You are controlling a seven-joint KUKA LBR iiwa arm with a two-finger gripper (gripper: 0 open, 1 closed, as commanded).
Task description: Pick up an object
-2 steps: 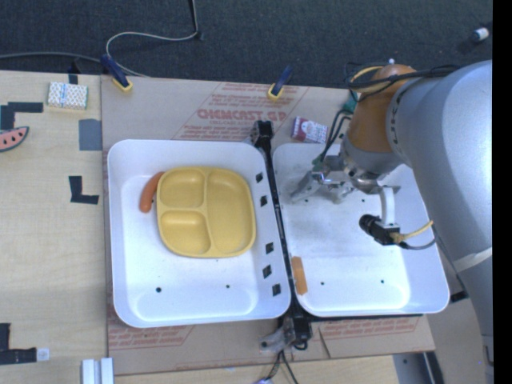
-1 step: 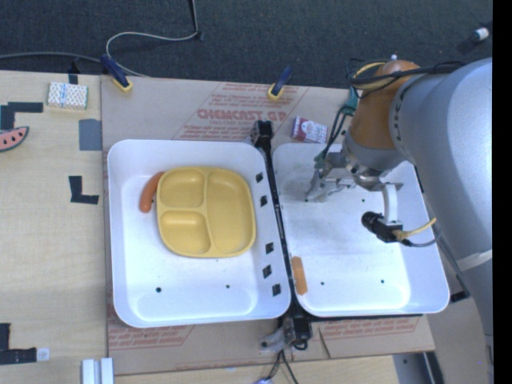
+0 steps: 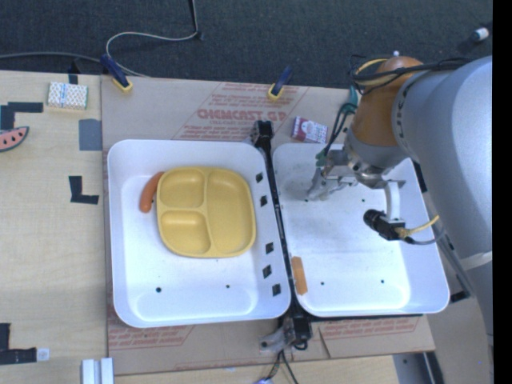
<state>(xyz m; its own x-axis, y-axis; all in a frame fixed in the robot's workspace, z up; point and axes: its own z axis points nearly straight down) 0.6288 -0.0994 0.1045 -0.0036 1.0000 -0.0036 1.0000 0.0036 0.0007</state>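
Brown cardboard (image 3: 232,117) under the two white bins (image 3: 128,214) reads "CHEMCAST GP" in red. Whether the gripper (image 3: 320,189), low in the right bin, is open or closed cannot be told.

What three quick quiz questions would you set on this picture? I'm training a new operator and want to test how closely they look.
1. True or false: the yellow divided plate lies in the right bin.
2. Which thing lies against the plate's left edge? A) an orange carrot-like stick B) a blue clamp C) a sponge
3. Fill in: the small orange piece in the right bin lies near its ____ wall.

Key
1. False; it lies in the left bin.
2. A.
3. Left, beside the divide between the bins; the gripper is over the upper part of the right bin, apart from the piece.
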